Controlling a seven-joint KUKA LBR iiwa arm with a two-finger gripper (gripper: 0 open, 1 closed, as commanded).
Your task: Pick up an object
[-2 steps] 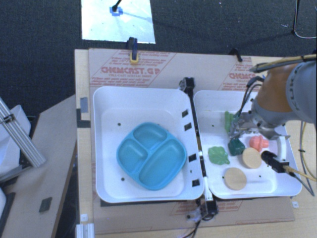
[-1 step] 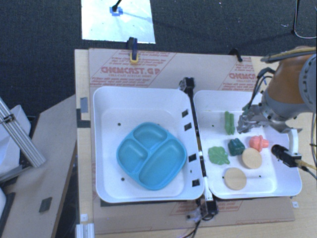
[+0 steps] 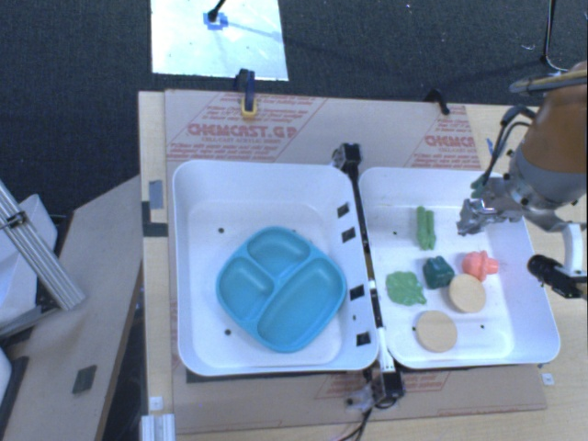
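On board behind bins [image 3: 276,356]: "CHEMCAST GP" in red. Fingers [image 3: 473,220] state unclear, over rt bin.

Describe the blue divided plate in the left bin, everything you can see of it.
The blue divided plate is light blue, looks like plastic, and has a rounded-square outline with a raised rim. Ridges split it into three compartments: two smaller ones toward the far side and one larger one nearer the camera. It lies flat, right side up, turned at a diagonal, on the floor of the left bin, toward its near right part. Nothing lies in it.
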